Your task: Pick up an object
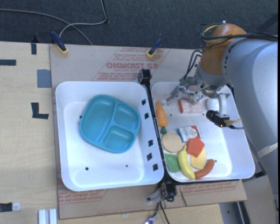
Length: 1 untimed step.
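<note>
A wooden counter [18,139] carries a sheet of cardboard [121,64] with two shallow white bins side by side on it. The left bin [67,171] holds a blue divided plate [110,123], lying near its middle. The right bin [233,164] holds a pile of toy food along its near and left edges: an orange carrot [161,115], a round tan bun [171,142], a yellow banana [186,164], a sausage [205,168], a red block [195,147] and a small blue and white carton [188,133]. A red and white packet [190,107] lies towards the far edge. The grey arm [256,83] reaches in from the right, and its gripper [192,91] sits low over that packet. I cannot tell how far apart the fingers are, or whether they grip anything.
</note>
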Each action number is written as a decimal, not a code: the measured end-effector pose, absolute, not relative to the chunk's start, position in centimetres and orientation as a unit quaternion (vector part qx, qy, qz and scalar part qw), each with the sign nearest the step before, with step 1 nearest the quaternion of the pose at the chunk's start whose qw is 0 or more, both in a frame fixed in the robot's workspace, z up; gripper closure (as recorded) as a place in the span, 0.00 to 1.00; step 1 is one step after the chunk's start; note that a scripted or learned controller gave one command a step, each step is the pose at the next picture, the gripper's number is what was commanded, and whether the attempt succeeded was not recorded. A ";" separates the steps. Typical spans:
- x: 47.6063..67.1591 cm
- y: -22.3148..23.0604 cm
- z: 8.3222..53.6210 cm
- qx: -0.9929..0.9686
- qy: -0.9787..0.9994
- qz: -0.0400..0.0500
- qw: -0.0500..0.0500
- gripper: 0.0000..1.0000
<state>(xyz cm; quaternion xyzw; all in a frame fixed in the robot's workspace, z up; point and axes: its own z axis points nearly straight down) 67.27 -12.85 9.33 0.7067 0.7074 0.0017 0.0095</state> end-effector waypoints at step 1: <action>67.3 -12.9 10.4 0.706 0.708 0.002 0.011 1.00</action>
